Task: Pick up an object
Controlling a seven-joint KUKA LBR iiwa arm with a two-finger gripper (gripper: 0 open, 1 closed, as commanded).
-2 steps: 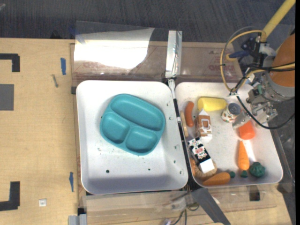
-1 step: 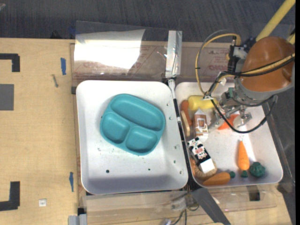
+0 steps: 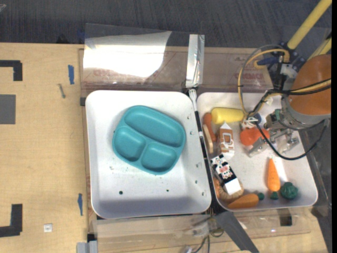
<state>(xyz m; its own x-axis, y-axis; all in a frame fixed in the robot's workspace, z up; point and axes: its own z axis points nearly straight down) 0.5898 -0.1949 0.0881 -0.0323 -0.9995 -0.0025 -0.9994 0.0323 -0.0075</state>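
Hovering at the right bin's (image 3: 310, 194) two o'clock, the gripper (image 3: 274, 136) touches an orange tomato-like toy (image 3: 248, 136). Finger state: cannot tell. The round toy may roll away.

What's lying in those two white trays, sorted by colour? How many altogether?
Teal: 1, divided plate
Yellow: 1, block
Orange: 4, including carrot
White cartons: 2, including cow-print one
Green: 2, including broccoli
Total: 10
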